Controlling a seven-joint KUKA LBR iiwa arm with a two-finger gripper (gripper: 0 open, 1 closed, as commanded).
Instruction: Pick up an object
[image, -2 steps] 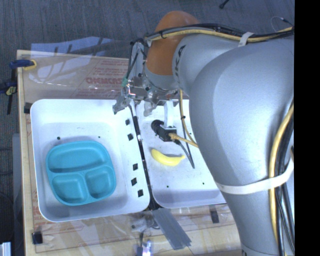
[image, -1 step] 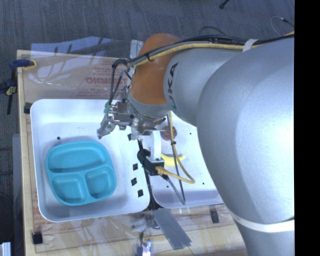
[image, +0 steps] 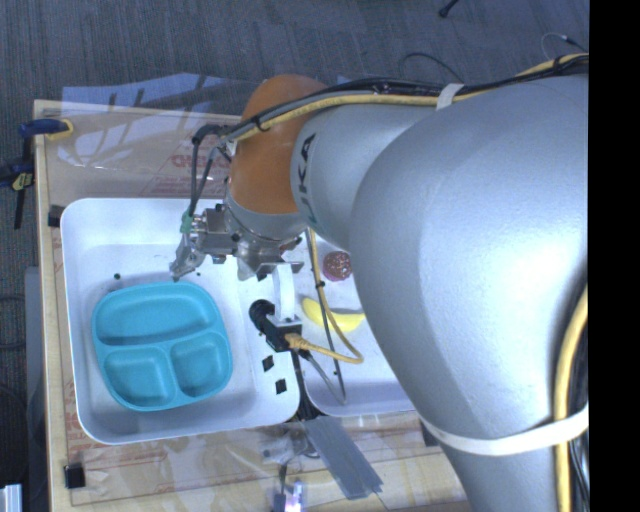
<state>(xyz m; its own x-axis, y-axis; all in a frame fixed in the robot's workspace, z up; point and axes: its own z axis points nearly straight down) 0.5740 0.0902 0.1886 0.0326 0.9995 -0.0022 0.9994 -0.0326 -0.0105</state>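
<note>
A light blue plate (image: 160, 345) with three compartments lies flat in the left bin (image: 85, 240), toward its front. My gripper (image: 186, 258) hangs low over the left bin, just past the plate's far edge and near its right corner. Nothing is visibly held in it. In the right bin (image: 345, 400) a yellow banana-shaped piece (image: 338, 318) and a small reddish-brown ball (image: 337, 265) lie close to the dividing wall, partly hidden by the arm.
The grey arm with its orange band (image: 275, 130) covers most of the right bin. Yellow and black cables (image: 300, 345) hang down over the wall between the bins. Bare white floor lies behind and left of the plate.
</note>
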